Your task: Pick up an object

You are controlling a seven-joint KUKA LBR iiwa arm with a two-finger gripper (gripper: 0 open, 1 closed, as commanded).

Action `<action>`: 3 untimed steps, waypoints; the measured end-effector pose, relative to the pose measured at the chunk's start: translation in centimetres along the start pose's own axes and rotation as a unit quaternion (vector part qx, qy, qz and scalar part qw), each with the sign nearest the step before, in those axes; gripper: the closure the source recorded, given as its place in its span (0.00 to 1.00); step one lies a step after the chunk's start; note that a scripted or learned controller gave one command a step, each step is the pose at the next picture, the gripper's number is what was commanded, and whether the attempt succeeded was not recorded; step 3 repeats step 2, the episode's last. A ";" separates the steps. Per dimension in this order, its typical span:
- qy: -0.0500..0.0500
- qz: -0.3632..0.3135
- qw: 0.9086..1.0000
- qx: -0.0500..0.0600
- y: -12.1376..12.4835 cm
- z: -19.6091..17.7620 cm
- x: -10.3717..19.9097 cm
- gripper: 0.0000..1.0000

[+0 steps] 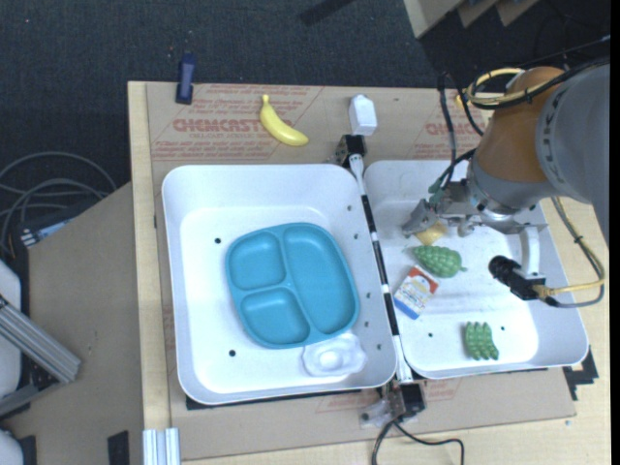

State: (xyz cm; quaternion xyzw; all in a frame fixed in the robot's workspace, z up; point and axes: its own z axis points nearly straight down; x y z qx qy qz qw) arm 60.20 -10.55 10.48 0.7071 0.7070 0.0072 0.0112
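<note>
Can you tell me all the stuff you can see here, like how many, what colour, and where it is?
Shallow white plastic bins: two, white, side by side on the bench.
Blue divided plastic plate: one, blue, left bin.
Clear plastic cup: one, see-through, left bin, near edge.
Green bumpy toy: one, green, right bin.
Small green ridged toy: one, green, right bin, near edge.
Small red, white and blue carton: one, right bin.
Yellow toy banana: one, yellow, bench behind the bins.
Robot arm: one, grey with orange, over right bin.
Claw: one, low in the right bin.

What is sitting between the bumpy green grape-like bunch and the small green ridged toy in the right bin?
The camera view shows bare white bin floor between the green grape-like bunch and the small green ridged toy; a small red, white and blue carton lies off to the left.
</note>
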 end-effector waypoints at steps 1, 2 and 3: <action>0.004 0.000 1.000 0.015 -3.2 2.0 0.9 0.00; 0.003 0.001 1.000 0.013 -3.1 0.9 0.9 1.00; 0.003 0.001 1.000 0.013 -3.1 0.9 0.9 1.00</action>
